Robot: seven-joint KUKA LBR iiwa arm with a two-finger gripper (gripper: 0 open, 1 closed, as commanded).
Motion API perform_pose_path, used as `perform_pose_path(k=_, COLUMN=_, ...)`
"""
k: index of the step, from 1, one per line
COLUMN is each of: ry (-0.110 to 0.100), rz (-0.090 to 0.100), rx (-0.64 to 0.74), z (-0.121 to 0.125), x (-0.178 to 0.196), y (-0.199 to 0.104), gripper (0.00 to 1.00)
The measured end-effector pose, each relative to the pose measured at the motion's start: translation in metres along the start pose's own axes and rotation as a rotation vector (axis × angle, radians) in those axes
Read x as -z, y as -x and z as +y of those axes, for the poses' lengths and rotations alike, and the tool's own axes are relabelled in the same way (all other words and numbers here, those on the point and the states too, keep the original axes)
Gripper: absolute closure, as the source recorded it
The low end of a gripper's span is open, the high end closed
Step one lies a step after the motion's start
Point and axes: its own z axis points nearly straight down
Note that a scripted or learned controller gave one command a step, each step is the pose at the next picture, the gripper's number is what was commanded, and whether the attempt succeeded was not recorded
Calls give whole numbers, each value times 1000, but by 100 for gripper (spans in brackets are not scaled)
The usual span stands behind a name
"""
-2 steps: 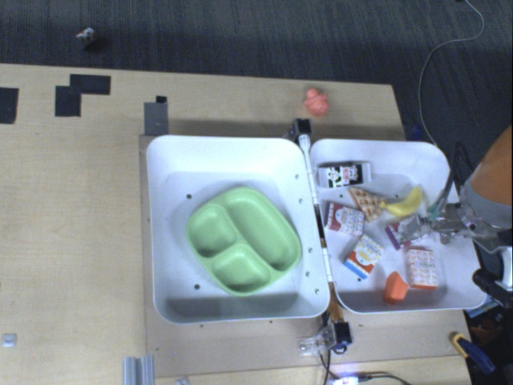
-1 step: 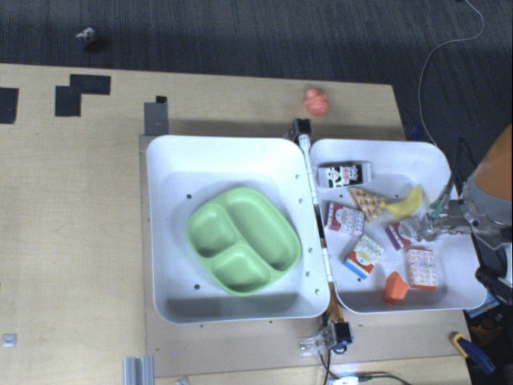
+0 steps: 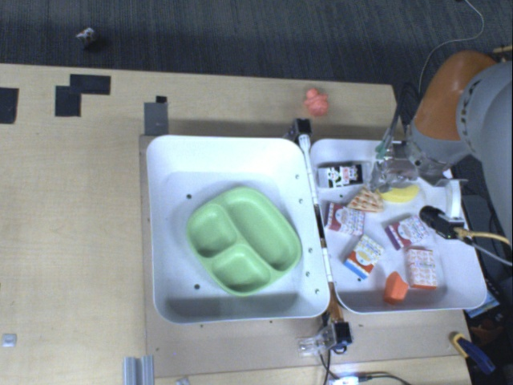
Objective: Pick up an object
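My gripper (image 3: 391, 172) hangs low over the back of the right bin (image 3: 473, 291). It is right above a yellow curved piece (image 3: 403, 193) and a tan waffle-like wedge (image 3: 367, 201). Nothing shows between the gripper and these pieces that tells of a hold. Loose items in the same bin include a black-and-white carton (image 3: 338, 175), a red-and-white packet (image 3: 346, 219), a colourful small box (image 3: 366, 255), a purple-and-white packet (image 3: 409, 233), a red-and-white box (image 3: 422, 267) and an orange piece (image 3: 395, 287).
The left bin (image 3: 168, 215) holds a green divided plate (image 3: 242, 239). A pink lump (image 3: 317, 101) lies on the bench behind the bins. The arm's grey body with its orange band (image 3: 449, 95) stands over the right bin's back right corner.
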Motion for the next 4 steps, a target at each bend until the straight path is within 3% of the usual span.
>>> perform_pose_path(k=1, ry=-1, rz=-1, rx=0, z=0, x=0, y=1, gripper=0)
perform_pose_path(k=2, ry=2, rz=-1, rx=0, z=-29, x=-30, y=-27, gripper=0)
perform_pose_path(k=3, ry=5, rz=-2, rx=3, z=-28, x=-20, y=-27, gripper=100)
perform_pose_path(k=4, ry=2, rz=-1, rx=2, z=40, x=87, y=-78, gripper=100)
